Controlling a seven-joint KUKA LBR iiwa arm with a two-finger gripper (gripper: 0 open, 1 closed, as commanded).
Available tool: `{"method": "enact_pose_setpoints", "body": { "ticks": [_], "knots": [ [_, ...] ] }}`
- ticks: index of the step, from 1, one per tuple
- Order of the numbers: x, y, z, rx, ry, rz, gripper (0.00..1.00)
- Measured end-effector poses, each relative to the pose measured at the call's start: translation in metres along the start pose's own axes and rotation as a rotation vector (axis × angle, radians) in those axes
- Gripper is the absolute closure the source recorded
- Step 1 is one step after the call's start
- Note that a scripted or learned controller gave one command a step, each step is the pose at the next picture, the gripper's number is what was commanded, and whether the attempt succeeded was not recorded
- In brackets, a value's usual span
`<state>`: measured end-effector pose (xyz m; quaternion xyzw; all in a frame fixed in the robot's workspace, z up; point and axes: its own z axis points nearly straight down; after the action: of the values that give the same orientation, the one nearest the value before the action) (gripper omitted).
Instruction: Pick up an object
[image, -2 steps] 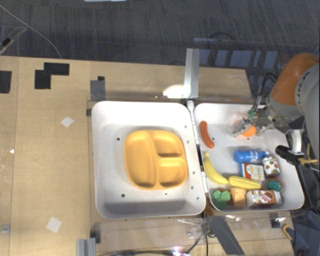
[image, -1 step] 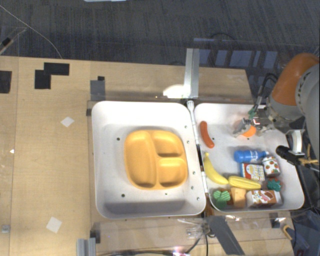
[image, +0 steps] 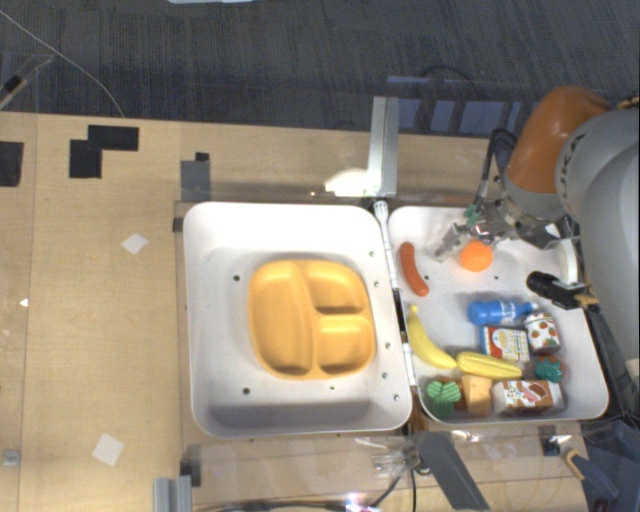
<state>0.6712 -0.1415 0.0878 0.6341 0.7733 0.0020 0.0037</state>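
arm: grey, orange band (image: 548, 140) above wrist, comes in from upper right of the camera view, over the right bin (image: 597, 395)
gripper (image: 468, 236): low over the back part of the right bin, just above-left of the orange ball (image: 476, 257); metal parts visible, finger spread cannot be told; nothing seen held between them
orange ball: on the bin floor, back middle, just beside the gripper tip, contact unclear
sausage (image: 413, 270): red, lying along the left wall of the right bin
banana (image: 428, 343): below the sausage, curved, by the left wall
blue bottle (image: 501, 311): on its side, centre-right of the bin
small cartons (image: 508, 344): cluster at front right, printed labels, touching each other; detail too small
corn cob (image: 488, 365): yellow, lying across in front of the banana
green piece (image: 443, 393): front left corner
left bin (image: 210, 400): holds a yellow divided tray (image: 309, 317), sitting in the middle
bench (image: 90, 330): light wood, black markers at top left
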Motion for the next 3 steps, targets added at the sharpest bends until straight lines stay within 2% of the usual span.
{"method": "enact_pose_setpoints", "body": {
  "ticks": [1,2,3],
  "knots": [
    [0.0,0.004,-0.015,-0.01,-0.005,-0.007,1.0],
    [0.039,0.011,-0.105,-0.011,-0.002,-0.07,1.0],
    [0.013,-0.031,-0.003,-0.004,-0.001,0.046,1.0]
  ]
}}
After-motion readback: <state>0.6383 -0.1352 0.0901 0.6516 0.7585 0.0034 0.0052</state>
